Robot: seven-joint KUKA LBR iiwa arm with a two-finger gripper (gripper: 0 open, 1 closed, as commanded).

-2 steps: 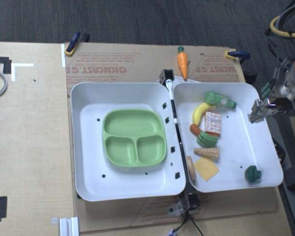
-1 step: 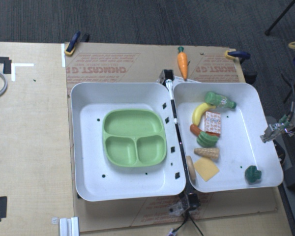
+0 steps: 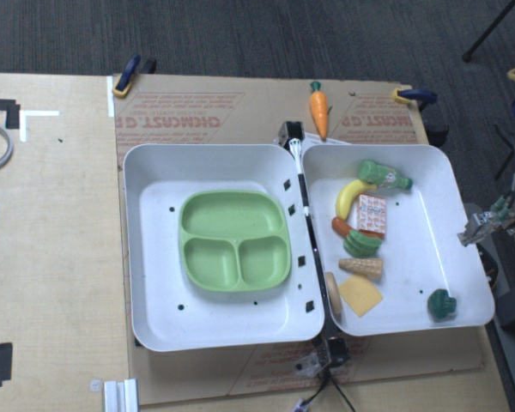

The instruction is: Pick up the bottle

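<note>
A green bottle (image 3: 383,175) lies on its side at the far end of the right bin (image 3: 463,221), just beyond the banana (image 3: 350,197), its long axis running left to right with the neck pointing right. The gripper (image 3: 489,223) waits at the bin's right rim, nearer the viewer than the bottle; its state cannot be made out.

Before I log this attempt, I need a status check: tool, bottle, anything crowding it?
Tool at right bin's right rim, away from bottle. Bottle lying in that bin's far part. Banana and small box close beside it.
</note>
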